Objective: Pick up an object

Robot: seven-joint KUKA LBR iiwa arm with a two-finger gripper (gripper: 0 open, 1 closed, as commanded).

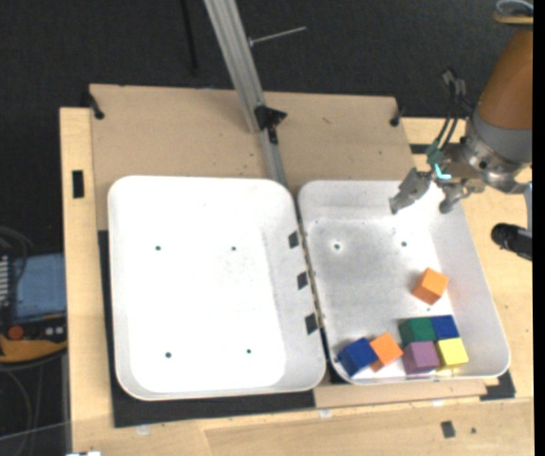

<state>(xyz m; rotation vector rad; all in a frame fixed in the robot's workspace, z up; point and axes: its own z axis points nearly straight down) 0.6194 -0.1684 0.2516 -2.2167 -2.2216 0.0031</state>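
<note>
My gripper (430, 198) hangs over the far right part of the right bin (367, 255), open, with nothing between its two fingers. An orange cube (431, 285) lies alone below it, well apart from the fingers. Along the bin's near edge sit a blue cube (357, 354), a second orange cube (385, 349), a green cube (417, 331), a blue one (443, 327), a purple one (422, 355) and a yellow one (453, 351), packed close together.
The left bin (206, 283) lies beside the right one, joined by black clips. A metal pole (239, 60) slants up from the bench behind the bins. Cables and a blue box (40, 288) sit off the bench at the left.
</note>
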